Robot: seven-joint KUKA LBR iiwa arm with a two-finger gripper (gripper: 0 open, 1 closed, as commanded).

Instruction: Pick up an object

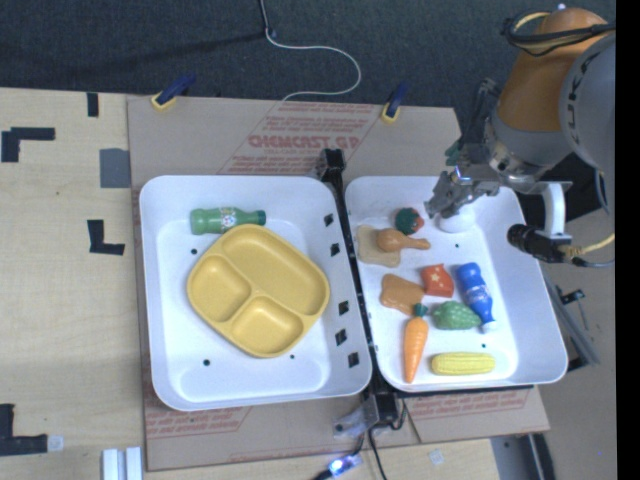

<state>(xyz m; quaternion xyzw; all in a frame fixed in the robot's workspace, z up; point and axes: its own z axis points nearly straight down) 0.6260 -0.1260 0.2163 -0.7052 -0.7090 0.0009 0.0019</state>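
The arm (560, 78) reached in over the far right corner of the bench, grey with its orange band showing above the wrist. The left bin (160, 268) carried a yellow divided plate (258, 290) across its middle, tilted diagonally, with a green bottle (226, 219) lying on its side along the far edge, just beside the plate's rim.

The right bin (530, 318) held the smaller toys. The gripper (447, 201) hung over that bin's far edge; whether it was spread or closed could not be told, and nothing could be seen held in it. Just left of it lay a dark green and red piece (407, 219), and near the bin's left wall a tan drumstick (395, 241). Toward the middle sat a brown piece (399, 293), an orange-red block (437, 280) and a blue bottle (474, 291) by the right side. A green vegetable (455, 316) lay below those. Along the near edge rested a carrot (414, 346) and a corn cob (462, 364).
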